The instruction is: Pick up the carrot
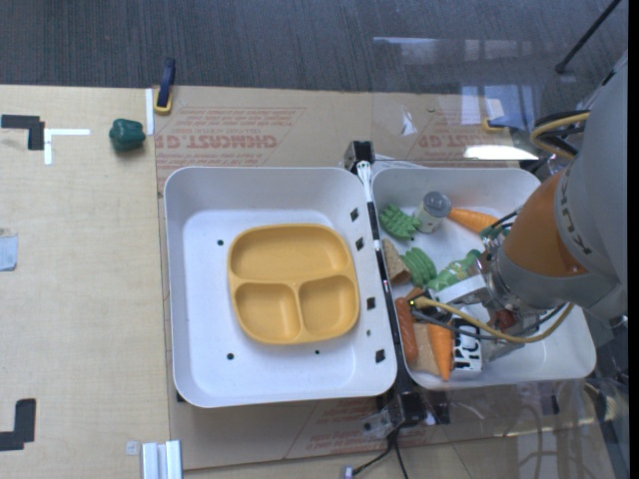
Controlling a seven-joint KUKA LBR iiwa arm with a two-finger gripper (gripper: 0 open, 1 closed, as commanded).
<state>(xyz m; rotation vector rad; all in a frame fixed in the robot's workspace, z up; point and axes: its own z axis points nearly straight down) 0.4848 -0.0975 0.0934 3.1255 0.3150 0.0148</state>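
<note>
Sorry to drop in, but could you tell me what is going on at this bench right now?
The grey arm is reaching down into the right bin, among toy food: a carrot near the far side, green pieces, orange pieces near the front. The left bin holds a yellow divided plate. No grasp is visible.

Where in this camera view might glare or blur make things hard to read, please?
In the camera view, glare streaks the clear sheet above the right bin, washing out its top rim; the arm looks soft and hides part of that bin; the yellow tray in the left bin is evenly lit and sharp.
</note>
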